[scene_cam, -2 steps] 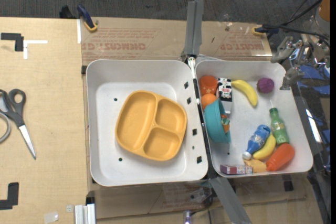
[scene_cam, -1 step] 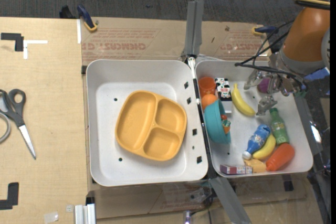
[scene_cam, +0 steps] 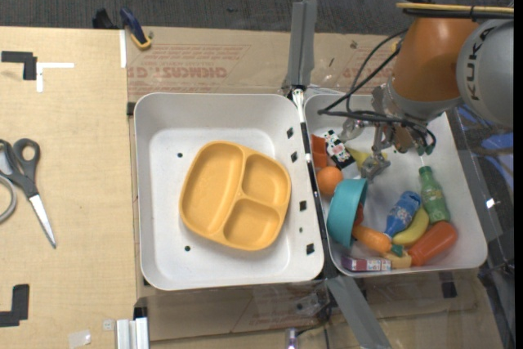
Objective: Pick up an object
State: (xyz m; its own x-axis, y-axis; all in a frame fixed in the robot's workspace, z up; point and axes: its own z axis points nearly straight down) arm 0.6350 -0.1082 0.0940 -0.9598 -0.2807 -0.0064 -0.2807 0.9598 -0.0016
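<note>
Two white bins sit side by side on the bench, and they could hardly differ more in how much room they give. The left bin (scene_cam: 155, 176) holds just one yellow divided plate (scene_cam: 235, 195), lying flat near the middle, with bare white floor all the way round it to the walls. The right bin (scene_cam: 467, 200) is crowded along its left wall and lower half: a teal bowl (scene_cam: 346, 211) tipped on its side leans near the divider, an orange ball (scene_cam: 329, 180) sits just above it, and a small black-and-white toy (scene_cam: 335, 148) lies higher up by the same wall. Below and to the right, a carrot-like orange piece (scene_cam: 376, 241), a blue bottle (scene_cam: 401, 213), a banana (scene_cam: 413, 226), a green bottle (scene_cam: 431, 194) and a red-orange piece (scene_cam: 433, 243) are packed close, several touching. The only clear floor in that bin is its upper middle and upper right. The arm (scene_cam: 437, 61) comes in from the right, its orange band over the bin's top edge, wrist pointing down, with cables looping off to the left. The gripper (scene_cam: 384, 149) hangs over that open patch, just right of the toy and above the teal bowl; its fingers look slightly spread, with nothing between them and no object touched. On the wood to the far left lie scissors (scene_cam: 29, 184), well away from both bins.
</note>
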